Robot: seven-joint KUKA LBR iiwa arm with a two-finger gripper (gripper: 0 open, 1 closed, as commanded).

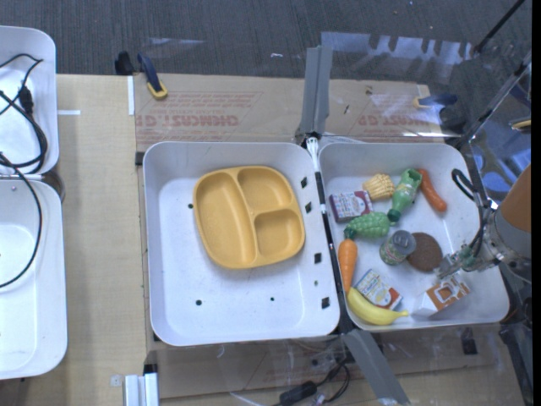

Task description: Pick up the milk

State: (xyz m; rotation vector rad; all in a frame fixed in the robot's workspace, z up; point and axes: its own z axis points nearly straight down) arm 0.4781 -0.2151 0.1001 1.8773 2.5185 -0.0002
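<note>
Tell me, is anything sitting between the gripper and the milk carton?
Nothing visible. The gripper hangs right above the milk carton in the right bin's near right corner; the brown cookie lies off to its left.

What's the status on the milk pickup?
Gripper low in right bin, grip unclear. Milk carton lying just beneath it, by the near wall. Brown cookie and can close alongside.

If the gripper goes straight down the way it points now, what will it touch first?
Probably the small orange and white carton, which lies just below and beside the gripper near the right bin's front right corner. Depth is unclear from this slanted view, so it could land on bare bin floor next to the carton.
</note>
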